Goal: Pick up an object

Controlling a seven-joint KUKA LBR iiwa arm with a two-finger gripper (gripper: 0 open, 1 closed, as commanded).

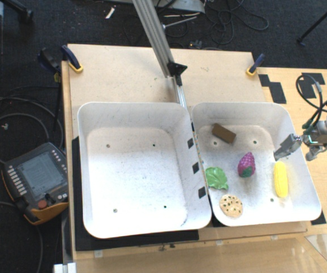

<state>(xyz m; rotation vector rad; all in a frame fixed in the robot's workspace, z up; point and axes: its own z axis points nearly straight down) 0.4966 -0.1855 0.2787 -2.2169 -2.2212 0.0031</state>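
We see the gripper (289,147) at the right bin's (265,114) right rim, just above the corn (280,179). Whether its fingers are open or closed we cannot tell. All candidates lie in that bin: the corn, the purple fruit (246,164), the brown block (224,133), the green leaf (216,178) and the cookie (231,205).

We judge that the sloped wall beside the corn could block a finger, or the rounded corn could roll aside and slip free. We can read no brand or writing anywhere.
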